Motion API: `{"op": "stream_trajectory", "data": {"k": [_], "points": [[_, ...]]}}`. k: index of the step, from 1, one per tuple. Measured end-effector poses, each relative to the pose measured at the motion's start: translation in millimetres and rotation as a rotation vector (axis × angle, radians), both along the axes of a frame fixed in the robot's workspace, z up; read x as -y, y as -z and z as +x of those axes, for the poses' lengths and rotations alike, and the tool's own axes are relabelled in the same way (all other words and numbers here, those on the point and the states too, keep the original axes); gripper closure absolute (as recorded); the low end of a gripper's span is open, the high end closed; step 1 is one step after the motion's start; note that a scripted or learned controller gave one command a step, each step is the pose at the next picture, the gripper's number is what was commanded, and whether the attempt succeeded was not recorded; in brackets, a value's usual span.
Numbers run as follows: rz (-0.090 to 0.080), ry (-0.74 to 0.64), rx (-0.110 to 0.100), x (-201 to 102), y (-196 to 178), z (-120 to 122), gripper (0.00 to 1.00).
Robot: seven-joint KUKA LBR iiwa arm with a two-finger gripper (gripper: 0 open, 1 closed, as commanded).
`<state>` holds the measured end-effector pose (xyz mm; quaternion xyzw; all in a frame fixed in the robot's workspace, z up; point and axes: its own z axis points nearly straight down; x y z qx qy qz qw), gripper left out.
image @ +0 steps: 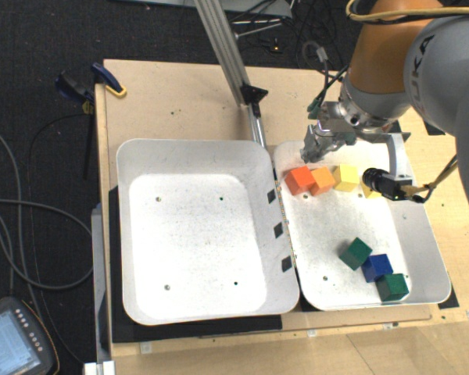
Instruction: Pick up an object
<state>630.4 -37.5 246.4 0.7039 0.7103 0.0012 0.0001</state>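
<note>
light: bright, even, overhead | shadows: soft, short | glare: mild on white bins (195, 233) | focus: sharp, slightly grainy

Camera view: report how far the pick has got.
Done: the arm has brought the gripper over the right bin, just behind the orange block. In hand: nothing visibly between its fingers. Left: grasp and lift; the orange, yellow, green and blue blocks all lie in the bin.

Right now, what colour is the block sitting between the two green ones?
Blue. The block lies between two green blocks, clearest in the camera view.
</note>
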Motion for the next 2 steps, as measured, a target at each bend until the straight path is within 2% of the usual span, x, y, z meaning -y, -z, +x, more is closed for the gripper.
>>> {"op": "stream_trajectory", "data": {"k": [1,2], "points": [[-0.001,0.001,-0.001,-46.9,-4.1,-1.0,1.0],[0.0,0.001,-0.004,-102.0,10.9,-0.8,1.0]]}}
